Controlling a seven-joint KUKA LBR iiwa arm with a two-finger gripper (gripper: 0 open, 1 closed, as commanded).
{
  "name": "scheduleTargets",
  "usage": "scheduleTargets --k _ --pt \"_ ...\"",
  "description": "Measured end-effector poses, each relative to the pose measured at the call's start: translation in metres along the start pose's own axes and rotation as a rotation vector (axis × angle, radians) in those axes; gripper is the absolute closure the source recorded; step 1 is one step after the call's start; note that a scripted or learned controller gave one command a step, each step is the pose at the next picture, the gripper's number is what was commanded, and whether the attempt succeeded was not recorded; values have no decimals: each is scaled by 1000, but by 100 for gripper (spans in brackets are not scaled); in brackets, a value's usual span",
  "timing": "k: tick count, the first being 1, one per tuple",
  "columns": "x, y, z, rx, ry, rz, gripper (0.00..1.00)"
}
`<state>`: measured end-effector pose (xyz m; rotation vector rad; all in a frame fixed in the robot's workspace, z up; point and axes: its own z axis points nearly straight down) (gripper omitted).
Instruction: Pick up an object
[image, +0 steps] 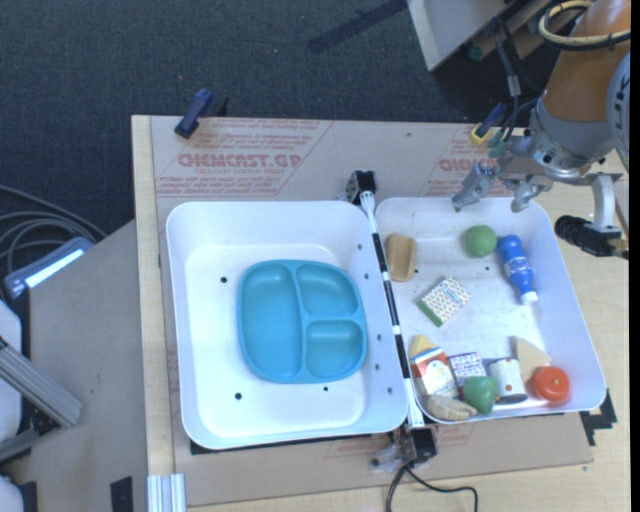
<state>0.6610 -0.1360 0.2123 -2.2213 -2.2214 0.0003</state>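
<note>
My gripper (492, 196) hangs spread wide and empty just beyond the green ball (480, 240), at the right bin's (572, 300) far rim, likely lining up a grab.

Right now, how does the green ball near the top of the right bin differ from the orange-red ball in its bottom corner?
The green ball lies alone near the bin's far end, just below the open end effector. The orange-red ball sits in the near right corner against the wall, beside a crowd of small items. Green ball looks matte; orange-red ball looks slightly glossier. Both are round, similar in size, and rest in the right bin.
</note>
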Motion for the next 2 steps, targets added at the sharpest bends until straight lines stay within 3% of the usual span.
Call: scheduleTargets --k 1,2 --pt "-31 5 108 2 0 1 0" --pt "-31 6 96 -3 -1 0 100"
